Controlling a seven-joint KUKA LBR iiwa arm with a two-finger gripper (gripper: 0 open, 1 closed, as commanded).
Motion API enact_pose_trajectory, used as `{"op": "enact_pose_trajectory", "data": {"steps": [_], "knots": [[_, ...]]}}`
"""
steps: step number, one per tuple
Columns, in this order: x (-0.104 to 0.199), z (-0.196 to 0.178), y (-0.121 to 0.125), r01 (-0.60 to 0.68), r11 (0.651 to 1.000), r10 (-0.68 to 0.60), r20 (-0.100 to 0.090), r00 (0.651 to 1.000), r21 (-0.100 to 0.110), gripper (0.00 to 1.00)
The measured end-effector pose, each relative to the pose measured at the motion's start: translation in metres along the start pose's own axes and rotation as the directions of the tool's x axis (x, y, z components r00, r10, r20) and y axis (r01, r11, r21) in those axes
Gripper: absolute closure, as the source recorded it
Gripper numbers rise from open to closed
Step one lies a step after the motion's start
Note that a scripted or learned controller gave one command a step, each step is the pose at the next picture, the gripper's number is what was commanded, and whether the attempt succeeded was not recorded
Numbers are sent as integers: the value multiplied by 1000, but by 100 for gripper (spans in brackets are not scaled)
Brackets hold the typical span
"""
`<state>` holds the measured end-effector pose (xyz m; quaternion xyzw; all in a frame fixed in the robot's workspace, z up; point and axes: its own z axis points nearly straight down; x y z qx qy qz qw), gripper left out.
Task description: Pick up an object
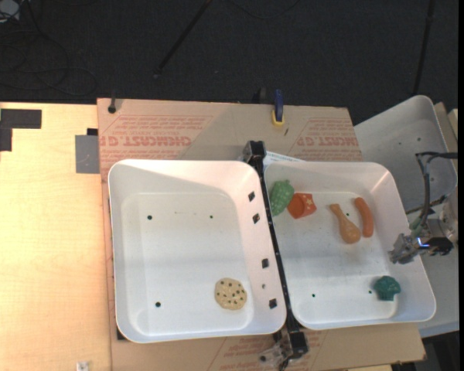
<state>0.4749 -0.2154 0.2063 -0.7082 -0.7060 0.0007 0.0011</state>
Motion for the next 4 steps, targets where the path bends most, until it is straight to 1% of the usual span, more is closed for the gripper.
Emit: {"op": "enact_pose_trajectory", "data": {"steps": [4], "knots": [[-4,-37,0,7,1000,-7,0,1000,3,100]]}}
